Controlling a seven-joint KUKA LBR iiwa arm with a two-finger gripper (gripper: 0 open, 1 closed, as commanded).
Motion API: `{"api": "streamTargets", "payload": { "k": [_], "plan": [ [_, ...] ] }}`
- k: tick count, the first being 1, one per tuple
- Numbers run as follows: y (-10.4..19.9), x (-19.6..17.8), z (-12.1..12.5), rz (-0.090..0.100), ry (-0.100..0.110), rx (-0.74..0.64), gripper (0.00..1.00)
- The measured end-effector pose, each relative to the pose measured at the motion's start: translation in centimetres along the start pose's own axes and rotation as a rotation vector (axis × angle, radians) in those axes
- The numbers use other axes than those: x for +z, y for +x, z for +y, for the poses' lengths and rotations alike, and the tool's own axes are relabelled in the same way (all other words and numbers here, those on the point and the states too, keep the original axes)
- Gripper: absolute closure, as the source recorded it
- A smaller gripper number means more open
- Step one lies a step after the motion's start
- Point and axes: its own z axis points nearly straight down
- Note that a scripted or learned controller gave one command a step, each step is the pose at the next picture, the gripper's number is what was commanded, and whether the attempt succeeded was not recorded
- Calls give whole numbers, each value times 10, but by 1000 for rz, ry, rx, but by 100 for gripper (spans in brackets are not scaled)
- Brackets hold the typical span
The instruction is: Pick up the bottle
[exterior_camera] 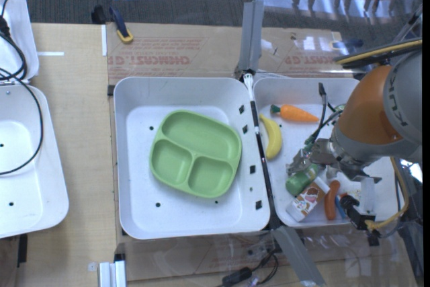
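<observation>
Occupying the right bin (282, 87) beside a banana (271, 136) and carrot (295, 113), the green bottle (300, 181) lies under the gripper (310, 163); the left bin (127, 144) holds a green divided plate (195, 154).

The arm (376, 111) covers much of the right bin (295, 92). The green bottle (300, 181) is partly hidden beneath the gripper (308, 161).
</observation>
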Motion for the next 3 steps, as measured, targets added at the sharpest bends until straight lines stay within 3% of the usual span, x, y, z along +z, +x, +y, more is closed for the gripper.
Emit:
{"api": "streamTargets", "payload": {
  "k": [1,2,3],
  "plan": [
    [-5,0,39,-1,-1,210,0],
    [-16,0,-6,0,-1,233,0],
    [-28,-62,37,-2,-2,281,0]
  ]
}}
